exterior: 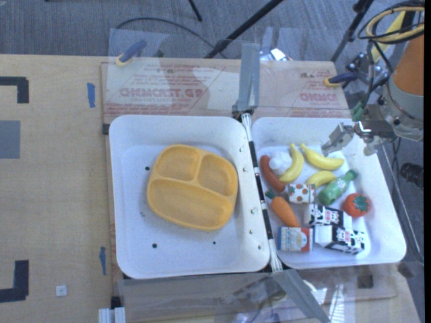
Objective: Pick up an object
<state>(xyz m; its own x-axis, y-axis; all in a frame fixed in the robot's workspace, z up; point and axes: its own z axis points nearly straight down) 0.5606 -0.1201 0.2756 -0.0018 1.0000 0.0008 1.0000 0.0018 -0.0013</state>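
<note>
Gripper (345,136) hangs over the upper right corner of the right bin (394,244), arm reaching in from the right edge. Cannot tell how it is set from this angle; nothing visibly held.

Closest target: banana (322,159), just down-left of the gripper, long axis running roughly left-right with a slight downward tilt to the right. A second banana (293,165) sits further left, curved and more upright; a third (322,177) lies below the first.

Rest of the pile, all relative to the first banana: green bottle (335,188) and tomato (356,205) below-right, sausage (271,173) left, carrot (285,211) and cartons (337,231) below.

My read: a short drop down-left, closing across the banana's short axis.

Left bin (128,247) holds a yellow tray (192,187), well apart.
</note>
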